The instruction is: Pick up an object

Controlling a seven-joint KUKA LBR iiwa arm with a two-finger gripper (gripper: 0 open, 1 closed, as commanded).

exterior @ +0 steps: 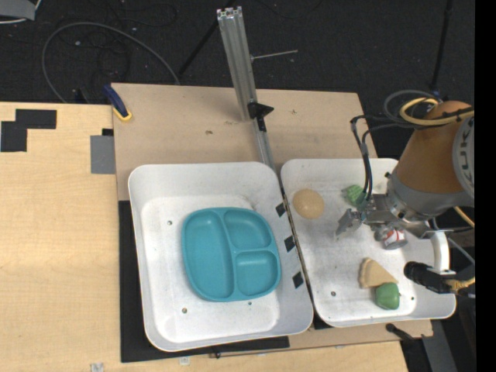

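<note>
Nearest the camera, at about 5 o'clock in the right bin [325, 301], lie a green lump [387, 295] and a tan wedge [373, 272] touching it on its upper left. A round beige ball [308, 204] sits near that bin's left wall, at about 10 o'clock from the bin's centre, with bare floor around it. A small green piece [354, 194] lies at 12 o'clock, just beside the end effector [348, 222], and a small red-and-white item [391, 237] sits under the wrist, partly hidden.

The end effector hangs over the middle of the right bin; whether it is open or closed cannot be told, and nothing shows in its grip. The left bin [155, 200] holds a teal divided tray [230, 252], well apart from the arm.

No target is named, so any of these things would serve. The ball looks the likeliest to roll off on contact. The wedge and the lump touch, so closing on one could shove the other or catch both. The green piece and the red-and-white item lie close under the arm, where a descent could knock them aside.

The open floor runs through the bin's centre toward 7 o'clock; its walls at 9 and 6 o'clock limit any sweep, and the black clips [289, 242] mark the seam between the bins.
</note>
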